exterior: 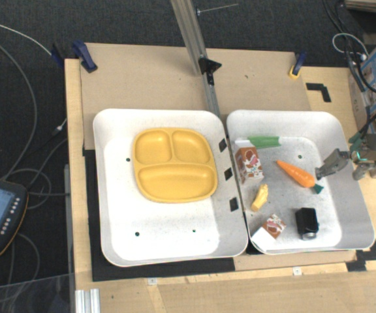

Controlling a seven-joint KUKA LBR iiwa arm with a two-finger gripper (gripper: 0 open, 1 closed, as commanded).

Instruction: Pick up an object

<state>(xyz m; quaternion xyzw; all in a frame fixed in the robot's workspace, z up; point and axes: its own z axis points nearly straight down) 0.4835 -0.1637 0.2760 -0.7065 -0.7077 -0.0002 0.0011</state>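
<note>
— Where is the carrot (297, 173)?
— Centre-right of the right bin (354, 204); gripper (329, 165) just beside its tip, holding nothing, fingers' spread unclear.
— Around it?
— Red carton (249, 163), green piece (264, 141), banana (260, 197), black object (307, 222). Print unreadable.

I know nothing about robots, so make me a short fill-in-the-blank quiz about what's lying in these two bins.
1. The yellow plate has ___ compartments.
2. The plate lies in the ___ bin of the view.
3. The gripper is beside the leafy end of the ___.
4. The black object shares the right bin with the small ___ banana.

Missing words: three; left; carrot; yellow
</note>
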